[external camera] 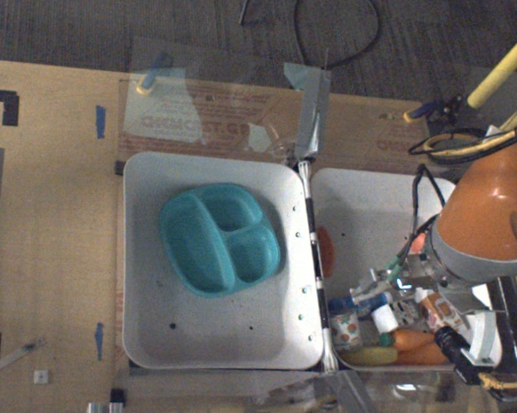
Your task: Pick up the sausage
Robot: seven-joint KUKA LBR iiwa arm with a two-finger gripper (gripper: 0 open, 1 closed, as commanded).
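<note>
The sausage (324, 251) is a reddish-brown oblong lying against the left wall of the right bin (366, 201). My gripper (396, 288) hangs under the grey and orange arm (485, 215), low over the pile of items at the front of that bin. It is to the right of the sausage and nearer the front, clearly apart from it. The arm's bulk hides much of the right side of the bin.
The front of the right bin holds a patterned cup (345, 327), a blue-and-white bottle (368, 302), a white cylinder (383, 321), an orange carrot (421, 346) and a yellow-green piece (372, 354). A teal divided plate (220, 238) lies in the left bin (143, 317).
</note>
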